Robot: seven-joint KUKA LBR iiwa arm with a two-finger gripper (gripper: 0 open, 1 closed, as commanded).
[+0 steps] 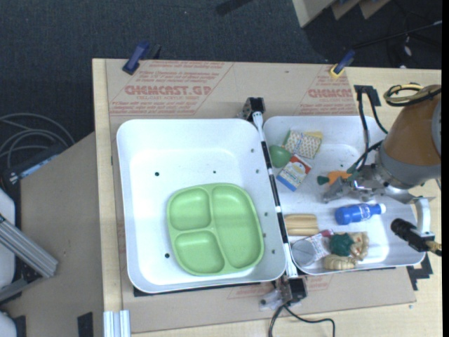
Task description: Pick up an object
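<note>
Two white bins sit side by side on the tabletop (pixel 175 90). The left bin (pixel 140 160) holds one pale green divided plate (pixel 214 228), three compartments, lying flat toward the lower centre of the bin. The right bin (pixel 337 128) holds all the loose candidate objects. Along its left wall, top to bottom, are a small green cup (pixel 279 156), a red, white and blue carton (pixel 294 173), a tan bun (pixel 301 224) and a clear plastic wrapper (pixel 307 248). A dotted white box (pixel 303 144) is just right of the cup. At mid-bin an orange and green toy (pixel 331 179) lies above a blue bottle (pixel 358 213), which is on its side with its white cap to the right. At the lower edge are a dark green toy (pixel 341 243) and a tan lumpy piece (pixel 344 260), close together. The arm (pixel 414 142) enters from the right edge of the frame. The gripper (pixel 354 183) is low over the right bin, just beside the orange and green toy and above the bottle. Whether it is spread or closed cannot be told from this angle, and no object is seen held in it.
</note>
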